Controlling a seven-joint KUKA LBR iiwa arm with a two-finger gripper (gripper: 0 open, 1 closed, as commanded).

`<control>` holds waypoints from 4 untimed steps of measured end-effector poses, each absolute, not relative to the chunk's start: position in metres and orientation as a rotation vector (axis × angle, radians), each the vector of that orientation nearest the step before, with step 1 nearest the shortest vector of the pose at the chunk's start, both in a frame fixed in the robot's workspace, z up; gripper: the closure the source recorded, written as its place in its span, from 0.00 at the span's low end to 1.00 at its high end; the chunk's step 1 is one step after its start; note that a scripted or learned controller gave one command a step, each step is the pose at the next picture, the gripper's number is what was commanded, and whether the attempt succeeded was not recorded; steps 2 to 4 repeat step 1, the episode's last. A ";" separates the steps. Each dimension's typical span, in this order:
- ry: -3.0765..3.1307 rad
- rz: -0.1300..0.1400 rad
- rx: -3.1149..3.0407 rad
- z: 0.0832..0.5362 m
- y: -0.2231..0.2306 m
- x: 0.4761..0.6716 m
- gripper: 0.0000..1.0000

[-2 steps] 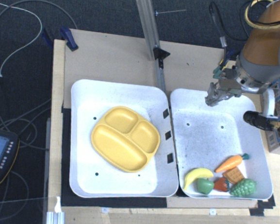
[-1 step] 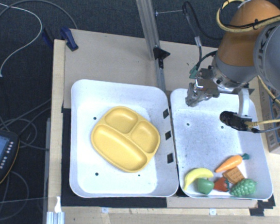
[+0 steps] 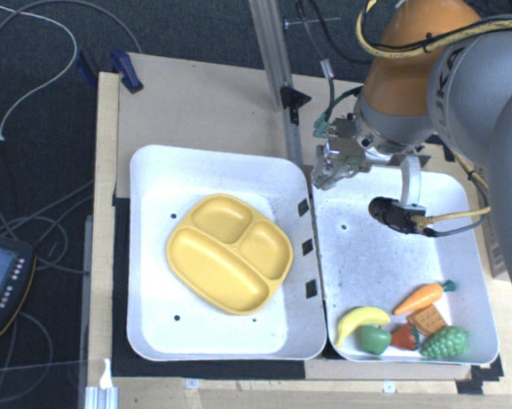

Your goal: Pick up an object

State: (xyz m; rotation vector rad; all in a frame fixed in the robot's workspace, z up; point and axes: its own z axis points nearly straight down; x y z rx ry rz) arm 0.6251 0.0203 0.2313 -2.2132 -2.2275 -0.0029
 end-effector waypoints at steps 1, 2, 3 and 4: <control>-2.229 -0.005 -2.213 0.242 0.074 0.621 1.00; -2.229 -0.005 -2.213 0.242 0.074 0.621 1.00; -2.229 -0.005 -2.213 0.242 0.074 0.621 1.00; -2.229 -0.005 -2.213 0.242 0.074 0.621 1.00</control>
